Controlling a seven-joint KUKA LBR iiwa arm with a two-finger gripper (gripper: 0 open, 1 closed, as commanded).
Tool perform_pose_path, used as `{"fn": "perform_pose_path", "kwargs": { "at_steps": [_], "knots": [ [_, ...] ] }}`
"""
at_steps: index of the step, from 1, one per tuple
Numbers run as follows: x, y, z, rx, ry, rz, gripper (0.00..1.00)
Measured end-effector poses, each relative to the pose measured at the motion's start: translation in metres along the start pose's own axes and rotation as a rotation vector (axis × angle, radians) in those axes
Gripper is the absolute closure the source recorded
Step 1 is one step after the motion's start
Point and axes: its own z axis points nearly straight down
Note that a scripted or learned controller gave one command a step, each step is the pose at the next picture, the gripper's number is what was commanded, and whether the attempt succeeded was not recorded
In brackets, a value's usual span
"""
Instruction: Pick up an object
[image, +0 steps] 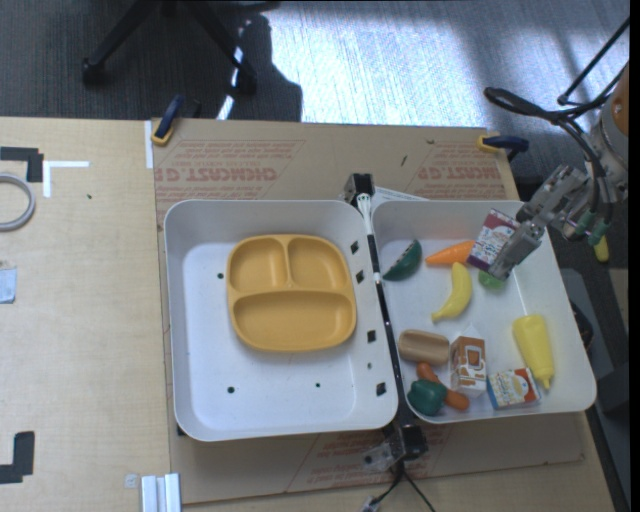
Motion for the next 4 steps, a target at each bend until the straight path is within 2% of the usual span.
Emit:
{"fn": "perform_pose_path", "kwargs": {
  "at_steps": [1, 2, 3, 4],
  "knots": [
    [-0.004, -0.021, 0.114, 0.009, 0.017, -0.047, 1.0],
    [-0.005, -0.02, 0.105, 0.007, 0.013, -0.047, 1.0],
    [0.015, 0.003, 0.114, 0.008, 0.016, 0.002, 1.0],
    [0.059, 0.057, 0.132, 0.009, 0.017, 0.042, 1.0]
  ]
}}
